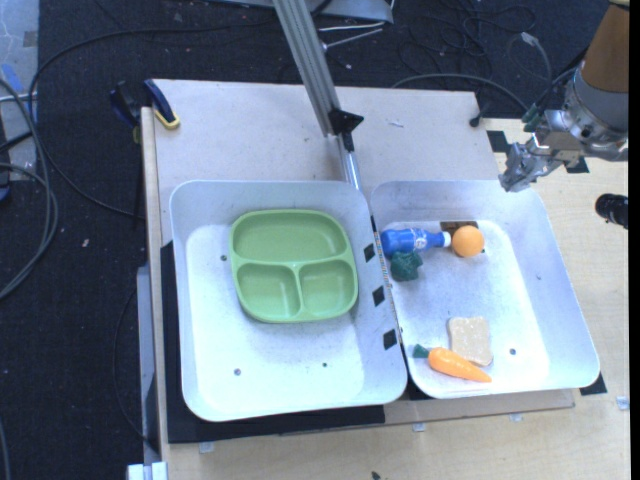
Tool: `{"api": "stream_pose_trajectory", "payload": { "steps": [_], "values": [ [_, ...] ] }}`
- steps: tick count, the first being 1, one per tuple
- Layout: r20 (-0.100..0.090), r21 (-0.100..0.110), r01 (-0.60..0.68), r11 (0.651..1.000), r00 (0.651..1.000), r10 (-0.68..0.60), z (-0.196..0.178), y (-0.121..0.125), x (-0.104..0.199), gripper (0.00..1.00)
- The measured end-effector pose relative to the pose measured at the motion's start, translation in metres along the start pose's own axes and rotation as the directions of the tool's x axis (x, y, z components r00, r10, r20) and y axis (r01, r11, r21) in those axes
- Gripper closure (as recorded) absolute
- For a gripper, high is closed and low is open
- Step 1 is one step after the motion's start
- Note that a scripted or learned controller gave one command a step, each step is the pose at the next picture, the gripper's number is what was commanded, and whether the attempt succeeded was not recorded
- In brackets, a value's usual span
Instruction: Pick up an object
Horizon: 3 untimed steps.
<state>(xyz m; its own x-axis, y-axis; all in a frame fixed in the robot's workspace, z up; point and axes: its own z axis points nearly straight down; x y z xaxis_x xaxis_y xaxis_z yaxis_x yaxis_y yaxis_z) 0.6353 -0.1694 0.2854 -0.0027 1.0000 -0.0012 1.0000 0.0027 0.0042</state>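
Observation:
My gripper point(520, 173) hangs above the far right corner of the right bin point(545, 268), with nothing visible between its fingers. In that bin lie a blue bottle with a white cap point(410, 239), an orange ball point(467, 241) right beside it, and a small dark green object point(405, 265) just in front of the bottle. Nearer the front of the bin sit a tan slice of bread point(470, 339) and an orange carrot point(458, 365) touching its front edge.
The left bin point(200, 368) holds a green three-compartment plate point(295, 265). A grey metal pole point(310, 53) slants from the top down to the seam between the bins. Cables lie on the dark floor to the left and behind the bench.

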Motion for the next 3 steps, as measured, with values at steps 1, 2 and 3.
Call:
{"api": "stream_pose_trajectory", "payload": {
  "steps": [1,2,3],
  "values": [
    [-0.002,0.006,0.003,1.0,1.0,-0.003,0.012,-0.01,0.045,1.0],
    [-0.002,0.005,0.004,1.0,1.0,-0.004,0.03,-0.007,0.099,1.0],
    [-0.002,0.005,0.004,1.0,1.0,-0.004,0.038,-0.001,0.149,1.0]
  ]
}}
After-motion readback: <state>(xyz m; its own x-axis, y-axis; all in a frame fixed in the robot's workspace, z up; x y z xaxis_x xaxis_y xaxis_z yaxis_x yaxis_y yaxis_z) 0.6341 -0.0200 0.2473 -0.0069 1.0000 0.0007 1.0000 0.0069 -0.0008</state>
